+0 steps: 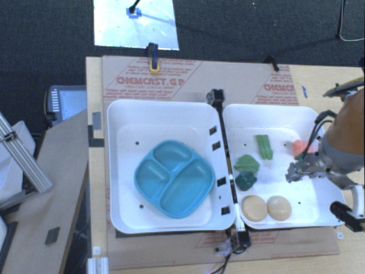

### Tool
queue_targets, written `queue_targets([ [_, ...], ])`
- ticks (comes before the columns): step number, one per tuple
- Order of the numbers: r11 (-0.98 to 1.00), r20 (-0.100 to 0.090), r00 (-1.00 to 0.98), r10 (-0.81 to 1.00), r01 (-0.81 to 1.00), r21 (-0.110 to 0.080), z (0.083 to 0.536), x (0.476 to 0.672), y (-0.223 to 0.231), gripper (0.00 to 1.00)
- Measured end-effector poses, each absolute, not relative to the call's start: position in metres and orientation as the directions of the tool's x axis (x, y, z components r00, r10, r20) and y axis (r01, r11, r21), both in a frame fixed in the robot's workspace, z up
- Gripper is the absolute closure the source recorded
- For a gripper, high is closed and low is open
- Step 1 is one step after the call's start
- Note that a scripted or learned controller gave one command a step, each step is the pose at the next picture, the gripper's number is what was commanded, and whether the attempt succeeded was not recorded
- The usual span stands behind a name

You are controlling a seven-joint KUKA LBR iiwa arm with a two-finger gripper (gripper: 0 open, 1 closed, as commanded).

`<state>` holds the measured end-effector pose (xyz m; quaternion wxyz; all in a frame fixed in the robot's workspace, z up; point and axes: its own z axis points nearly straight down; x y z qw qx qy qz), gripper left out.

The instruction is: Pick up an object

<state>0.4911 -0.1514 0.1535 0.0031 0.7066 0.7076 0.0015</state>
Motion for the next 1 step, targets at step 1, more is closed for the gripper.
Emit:
queue_targets([
  [1, 0.004, -0.003, -0.004, 1.0, 1.0, 0.008, 0.2151, 0.4868, -0.1517, 1.0],
])
